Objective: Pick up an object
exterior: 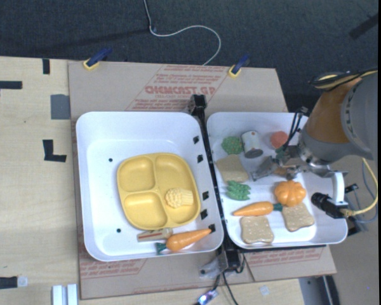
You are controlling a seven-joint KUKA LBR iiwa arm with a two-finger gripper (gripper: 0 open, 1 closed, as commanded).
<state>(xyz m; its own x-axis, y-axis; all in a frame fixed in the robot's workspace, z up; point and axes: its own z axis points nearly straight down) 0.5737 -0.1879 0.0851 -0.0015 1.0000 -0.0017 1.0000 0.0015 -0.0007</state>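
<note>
My gripper (267,166) reaches down into the right bin (330,237) from the right, under the grey arm with its orange band (327,116). It hangs over a tan cracker (232,168), just below a grey cup (251,143) and above an orange pumpkin (289,193). Around it lie a green broccoli (232,145), a red piece (279,138), a leafy green (237,190), a carrot (254,209) and two bread slices (257,229) (298,216). I see nothing held in the gripper.
The left bin (95,170) holds a yellow divided plate (143,183) with a corn cob (180,198) on it, and a second carrot (185,237) at its front edge. A black clip (197,103) joins the bins at the back.
</note>
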